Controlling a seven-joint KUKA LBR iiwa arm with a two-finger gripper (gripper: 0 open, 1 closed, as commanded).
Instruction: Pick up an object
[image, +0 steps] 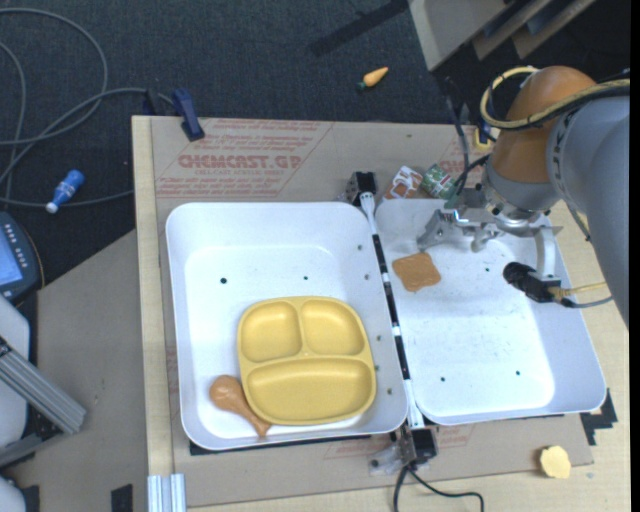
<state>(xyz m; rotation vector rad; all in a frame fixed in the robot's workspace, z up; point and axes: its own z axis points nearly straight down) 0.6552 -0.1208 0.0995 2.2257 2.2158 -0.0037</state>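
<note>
Dark carpet strewn with grey cables surrounds a cardboard-topped surface (250, 160) printed with red lettering, on which two shallow white bins sit side by side. Reaching in from the right, the grey arm with its orange band (535, 110) hangs over the far end of the right bin (480, 370), its gripper (462, 222) low above the bin floor; whether the fingers are spread or pressed together cannot be told from this angle, and nothing is seen between them. Just in front of the gripper, close to the rim dividing the two bins, lies a flat brown piece resembling toast (416, 271), the likeliest thing to be picked and apparently not yet grasped. The step in hand looks like the approach: the next move would call for bringing the gripper squarely over the piece and descending far enough to catch its thin edges, a hard target for two fingers. A small crumpled packet (420, 181) rests at the far rim of the same bin. The left bin (200, 260) holds a yellow three-compartment plate (304, 358), its sections bare, with a tan toy drumstick (237, 400) touching its near-left edge. A yellow scrap (554, 461) sits on the surface beyond the right bin's near corner.
</note>
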